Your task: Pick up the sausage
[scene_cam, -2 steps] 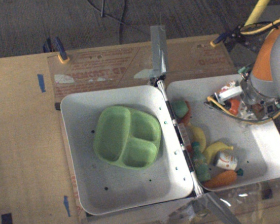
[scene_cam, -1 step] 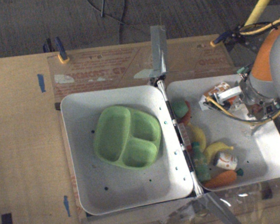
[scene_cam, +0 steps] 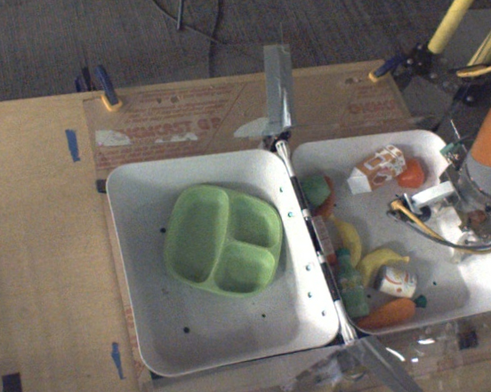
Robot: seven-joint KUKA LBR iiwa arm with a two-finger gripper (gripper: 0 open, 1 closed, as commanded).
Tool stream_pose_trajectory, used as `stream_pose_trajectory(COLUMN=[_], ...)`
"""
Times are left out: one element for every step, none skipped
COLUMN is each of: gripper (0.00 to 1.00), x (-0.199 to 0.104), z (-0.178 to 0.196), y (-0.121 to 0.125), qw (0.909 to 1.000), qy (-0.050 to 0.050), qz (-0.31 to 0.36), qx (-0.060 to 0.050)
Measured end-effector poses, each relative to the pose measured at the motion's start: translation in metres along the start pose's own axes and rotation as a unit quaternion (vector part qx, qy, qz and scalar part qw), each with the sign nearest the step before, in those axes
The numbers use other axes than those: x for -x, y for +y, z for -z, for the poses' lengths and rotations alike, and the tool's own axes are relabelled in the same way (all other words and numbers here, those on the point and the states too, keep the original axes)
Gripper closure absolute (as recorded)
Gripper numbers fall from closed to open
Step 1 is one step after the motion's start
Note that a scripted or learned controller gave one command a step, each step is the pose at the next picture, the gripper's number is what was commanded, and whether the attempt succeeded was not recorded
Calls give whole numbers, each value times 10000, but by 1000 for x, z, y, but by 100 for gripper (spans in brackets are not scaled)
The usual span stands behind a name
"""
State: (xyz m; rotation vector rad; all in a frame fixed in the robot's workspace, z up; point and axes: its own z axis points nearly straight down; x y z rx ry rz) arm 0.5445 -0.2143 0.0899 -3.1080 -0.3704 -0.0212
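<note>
Left white bin (scene_cam: 156,337): green three-compartment plastic plate (scene_cam: 223,237), centre. Right white bin (scene_cam: 482,289): reddish-brown sausage (scene_cam: 327,208) at 9 o'clock edge, partly hidden; yellow bananas (scene_cam: 375,259) and orange carrot (scene_cam: 386,314) toward 7. Gripper (scene_cam: 480,221) at 3 o'clock; grip state unreadable.

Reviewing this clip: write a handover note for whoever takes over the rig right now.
Gripper: over the right side of the right bin, apart from the toy food; nothing visibly held.
Sausage: probably the reddish-brown piece against the divider in that bin; too small to be sure.
Green plate lies in the left bin.
Done: no pick yet.
Left: cross to the divider side, grasp the piece, lift.
</note>
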Motion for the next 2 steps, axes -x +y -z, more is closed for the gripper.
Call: stream_pose_trajectory(gripper=[0, 0], x=[-105, -92], z=[20, -4], y=[30, -38], qw=[9999, 9943], qy=[-109, -69], qz=[-57, 1060], qx=[7, 38])
